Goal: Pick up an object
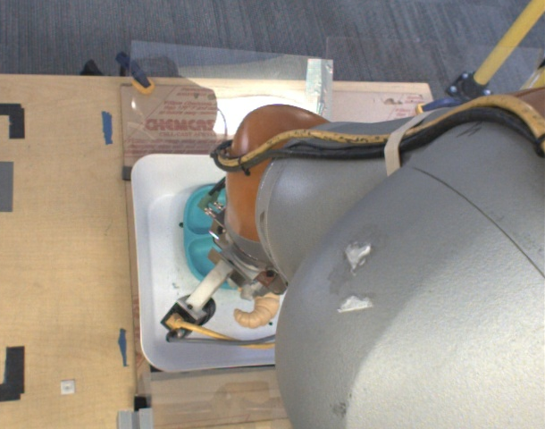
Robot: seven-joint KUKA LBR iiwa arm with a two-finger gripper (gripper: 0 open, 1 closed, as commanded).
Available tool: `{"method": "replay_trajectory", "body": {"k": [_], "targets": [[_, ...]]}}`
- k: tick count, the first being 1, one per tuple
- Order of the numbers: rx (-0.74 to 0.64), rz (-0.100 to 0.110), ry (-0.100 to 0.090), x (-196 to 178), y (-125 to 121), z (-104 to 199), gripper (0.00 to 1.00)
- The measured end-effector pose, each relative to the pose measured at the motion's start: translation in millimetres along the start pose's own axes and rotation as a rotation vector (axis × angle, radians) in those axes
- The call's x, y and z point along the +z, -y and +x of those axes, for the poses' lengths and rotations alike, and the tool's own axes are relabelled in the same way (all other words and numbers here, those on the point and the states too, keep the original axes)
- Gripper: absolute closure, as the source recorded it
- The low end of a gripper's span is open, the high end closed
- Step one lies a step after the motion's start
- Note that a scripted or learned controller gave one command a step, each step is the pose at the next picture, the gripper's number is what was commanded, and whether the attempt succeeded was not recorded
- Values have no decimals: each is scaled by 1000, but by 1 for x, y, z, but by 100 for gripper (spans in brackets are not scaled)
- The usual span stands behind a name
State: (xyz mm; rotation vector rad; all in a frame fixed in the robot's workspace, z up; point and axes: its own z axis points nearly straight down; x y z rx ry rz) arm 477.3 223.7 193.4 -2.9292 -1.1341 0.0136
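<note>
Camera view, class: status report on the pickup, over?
Arm low over white bin. Grasp unconfirmed. Teal thing partly under arm, tan curled thing just below it in view. Arm hides much of bin.

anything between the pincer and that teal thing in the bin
Nothing visible does. The pincer hangs at the edge of the teal object in the white bin; a tan curled piece lies just beside, not between.

The bin (pixel 153 195) sits on the counter (pixel 58 239), the arm (pixel 406 266) over its right part. In the bin, a moulded dish (pixel 198 232) lies toward the left wall; a curled object (pixel 257 312) lies near the front edge.
</note>
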Motion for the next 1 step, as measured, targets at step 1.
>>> {"method": "replay_trajectory", "body": {"k": [1], "targets": [[380,-2,-8,1,0,2,100]]}}
